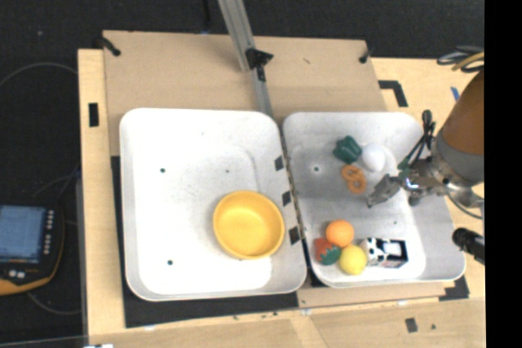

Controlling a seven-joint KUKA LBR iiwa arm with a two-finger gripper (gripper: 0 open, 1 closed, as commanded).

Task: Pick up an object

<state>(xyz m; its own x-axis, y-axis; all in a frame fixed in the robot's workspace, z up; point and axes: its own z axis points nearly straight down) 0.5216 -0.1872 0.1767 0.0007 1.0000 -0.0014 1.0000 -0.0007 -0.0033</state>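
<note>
At the far left, off the bench, a blue-screened handheld device (24, 244) lies on the dark floor. On the wooden bench, the left bin (163, 143) holds one thing — a yellow bowl (248, 223), upright near its lower right corner, close to the wall shared with the right bin (314, 134). A grey metal post (232, 8) slants down from the top and ends just above the seam between the two bins.

The right bin is crowded. A green piece (347, 148) sits near the top with a white ball (375, 158) just beside it and a small orange ring-shaped piece (355, 178) right below. Along the bottom edge cluster an orange ball (340, 233), a red-and-green piece (328, 254), a yellow ball (353, 260) and a black-and-white box (385, 252).

My gripper (383, 191) hangs over the right bin's middle, just right of the ring-shaped piece and under the white ball — nothing is visible between my fingers, and whether they are spread or closed I cannot tell.
</note>
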